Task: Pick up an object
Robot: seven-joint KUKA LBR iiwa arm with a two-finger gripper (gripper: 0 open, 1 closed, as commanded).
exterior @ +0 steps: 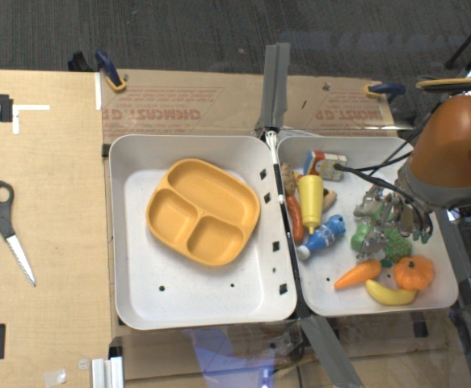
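The gripper [388,217] sits low in the right bin [441,293] over a green toy [380,241], but its metal parts blur into cables & the toy, so can't tell its state or whether it has hold of anything; the arm [449,148] is cut off at the right edge. Near it lie smooth plastic play foods: carrot [358,274], banana [390,293], small orange pumpkin [414,272], yellow bottle [310,200], blue bottle [322,237]. The left bin [130,241] holds a matte yellow 3-section plate [203,211] w/ rounded corners; scissors [2,225] lie on the bench at left, partly cropped.
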